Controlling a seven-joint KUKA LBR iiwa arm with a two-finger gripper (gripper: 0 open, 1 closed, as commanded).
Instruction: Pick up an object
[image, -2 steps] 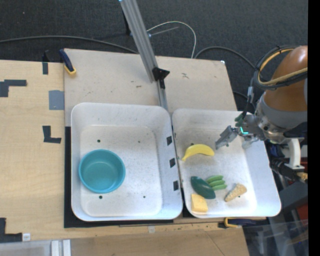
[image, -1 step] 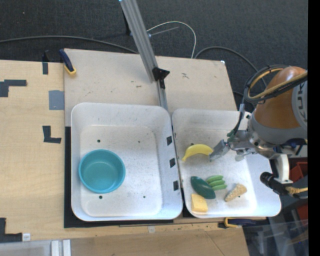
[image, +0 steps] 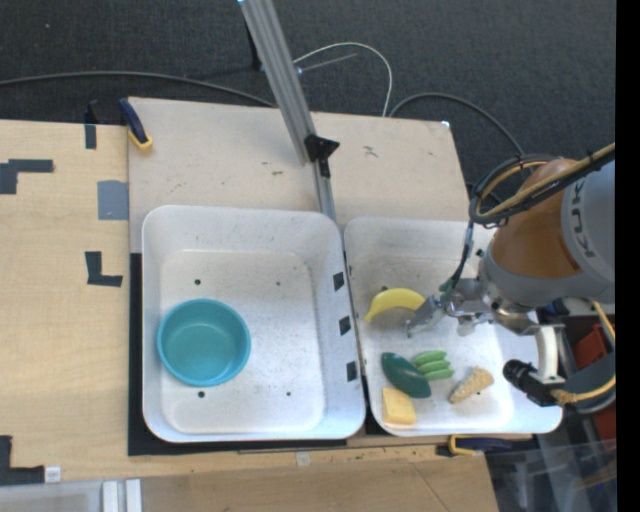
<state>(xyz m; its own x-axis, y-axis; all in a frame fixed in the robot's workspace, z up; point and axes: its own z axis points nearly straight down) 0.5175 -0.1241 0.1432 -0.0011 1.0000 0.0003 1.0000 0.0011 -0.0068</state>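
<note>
Dark carpet surrounds a pale wooden bench (image: 60, 300) seen from above at a slant, with cables trailing across the floor at the top. Two shallow white bins sit side by side on the bench.

Inside the left bin (image: 170, 240) a round teal bowl (image: 204, 342) stands upright near the front left corner.

Within the right bin (image: 400, 245) lie several small toy foods. A yellow banana (image: 394, 301), curved and smooth, lies toward the bin's left middle, its arch bowed upward in the view. Nearer the front are a dark green rounded piece (image: 406, 376), and just beside it on the right a lighter green ridged piece (image: 433, 362) that looks like a pea pod; the two appear to touch. A pale yellow block (image: 399, 407) rests at the front edge, just below the dark green piece. A tan, textured wedge (image: 471, 384) lies to the right of the greens, a little apart from them.

From the right, the grey arm with its orange band (image: 535, 235) reaches over the right bin. Its claw (image: 424, 318) hangs low just to the right of the banana, near it, with the green pieces below it in the view. Nothing can be seen between the claw's tips; whether they are spread or closed is too small and blurred to tell.

A grey metal pole (image: 285, 80) slants across the top of the view above the bins.
</note>
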